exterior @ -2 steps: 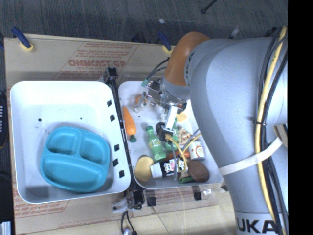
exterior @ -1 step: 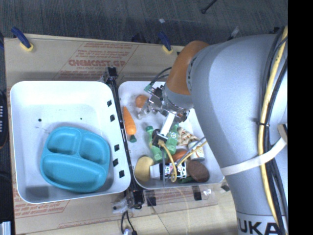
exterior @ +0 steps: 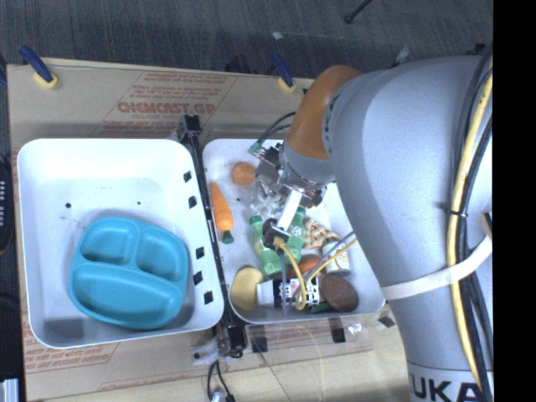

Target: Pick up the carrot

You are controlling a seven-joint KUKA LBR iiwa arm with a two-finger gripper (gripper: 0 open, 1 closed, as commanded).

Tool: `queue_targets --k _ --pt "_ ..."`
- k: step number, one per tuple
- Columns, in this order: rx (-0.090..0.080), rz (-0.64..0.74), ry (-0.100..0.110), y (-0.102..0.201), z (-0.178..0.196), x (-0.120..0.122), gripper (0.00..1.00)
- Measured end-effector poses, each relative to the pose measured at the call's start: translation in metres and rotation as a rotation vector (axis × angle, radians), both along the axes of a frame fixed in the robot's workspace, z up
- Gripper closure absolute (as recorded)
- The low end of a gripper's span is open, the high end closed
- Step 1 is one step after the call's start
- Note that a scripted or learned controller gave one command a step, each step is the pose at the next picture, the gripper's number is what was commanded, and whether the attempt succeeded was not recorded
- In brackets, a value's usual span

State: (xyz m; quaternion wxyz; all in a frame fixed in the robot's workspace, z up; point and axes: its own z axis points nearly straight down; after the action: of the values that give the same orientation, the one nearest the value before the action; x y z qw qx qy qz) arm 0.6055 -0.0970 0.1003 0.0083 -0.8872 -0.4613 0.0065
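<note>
The carrot (exterior: 221, 209) is orange with a green stub at its near end. It lies lengthwise in the right bin (exterior: 219, 151), close along that bin's left wall. My gripper (exterior: 271, 191) hangs below the orange-banded wrist over the middle of the same bin, a short way right of the carrot and apart from it. Nothing of the carrot is under the gripper. The arm's bulk hides the right side of the bin.
A small orange ball (exterior: 243, 172) sits just left of the gripper. A green bottle (exterior: 268, 254), a yellow round piece (exterior: 245, 285), a brown lump (exterior: 339, 292) and other clutter fill the bin's near half. The left bin (exterior: 50, 162) holds a blue divided tray (exterior: 130, 272).
</note>
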Motion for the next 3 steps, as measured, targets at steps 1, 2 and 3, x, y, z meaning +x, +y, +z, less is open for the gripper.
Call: queue_targets --k 1,2,3 --pt "-0.004 0.151 -0.019 0.062 0.095 0.015 1.00" --pt "0.000 0.262 -0.009 0.175 0.090 0.003 1.00" --pt "-0.011 -0.276 -0.003 0.111 0.090 -0.045 1.00"
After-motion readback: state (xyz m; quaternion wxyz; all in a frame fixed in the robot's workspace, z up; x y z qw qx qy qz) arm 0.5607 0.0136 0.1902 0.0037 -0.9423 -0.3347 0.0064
